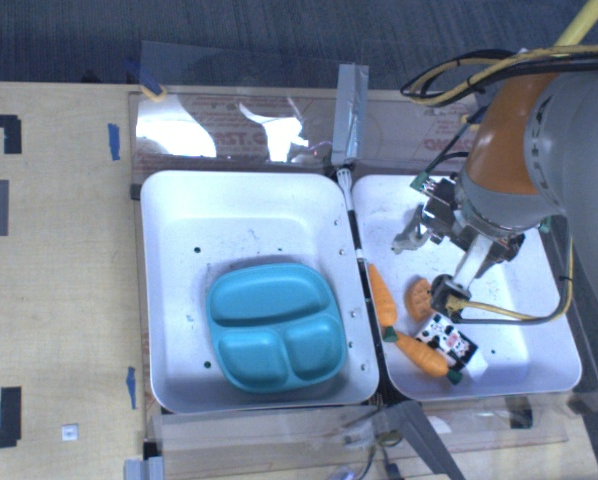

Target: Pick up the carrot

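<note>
Two orange carrots lie in the right bin (539, 363). One carrot (382, 296) stretches along the bin's left wall. The other carrot (421, 354) lies near the front wall, its green end pointing to the right. My gripper (415, 234) hangs over the back half of this bin, above and behind both carrots and a little to their right. Nothing orange shows in it. The grey wrist with its orange band (504, 138) hides the bin's back right corner.
An orange-brown rounded item (418, 297) sits between the two carrots. A small white-and-black patterned object (451, 345) touches the front carrot. The left bin (179, 218) holds a blue divided plate (275, 325). A grey divider post (347, 118) stands at the back between the bins.
</note>
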`<state>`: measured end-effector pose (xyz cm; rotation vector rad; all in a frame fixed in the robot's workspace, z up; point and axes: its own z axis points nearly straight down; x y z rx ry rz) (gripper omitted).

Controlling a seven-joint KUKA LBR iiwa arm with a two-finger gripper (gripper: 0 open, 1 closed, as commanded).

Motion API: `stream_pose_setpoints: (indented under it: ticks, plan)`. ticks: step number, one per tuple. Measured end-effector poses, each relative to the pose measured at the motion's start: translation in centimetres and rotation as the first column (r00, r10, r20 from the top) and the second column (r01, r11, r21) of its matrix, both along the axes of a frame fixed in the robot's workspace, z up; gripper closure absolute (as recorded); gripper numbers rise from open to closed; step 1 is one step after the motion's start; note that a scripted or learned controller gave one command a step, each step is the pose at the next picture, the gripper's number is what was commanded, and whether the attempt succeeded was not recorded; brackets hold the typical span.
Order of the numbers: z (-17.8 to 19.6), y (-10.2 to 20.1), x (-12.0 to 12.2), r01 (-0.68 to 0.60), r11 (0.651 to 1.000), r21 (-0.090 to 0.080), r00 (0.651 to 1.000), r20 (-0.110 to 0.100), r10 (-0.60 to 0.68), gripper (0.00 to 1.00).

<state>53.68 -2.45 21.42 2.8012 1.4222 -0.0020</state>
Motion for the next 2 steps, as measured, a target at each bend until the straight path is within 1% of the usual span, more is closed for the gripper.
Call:
stream_pose_setpoints:
  ticks: [1,2]
  plan:
    - [-3.2,1.1,1.2,0.026,1.000,0.001,1.000,-0.006,-0.026,0.00]
    - [-3.1,-2.4,-5.8,-0.033,0.999,0.001,0.999,-0.003,0.033,0.00]
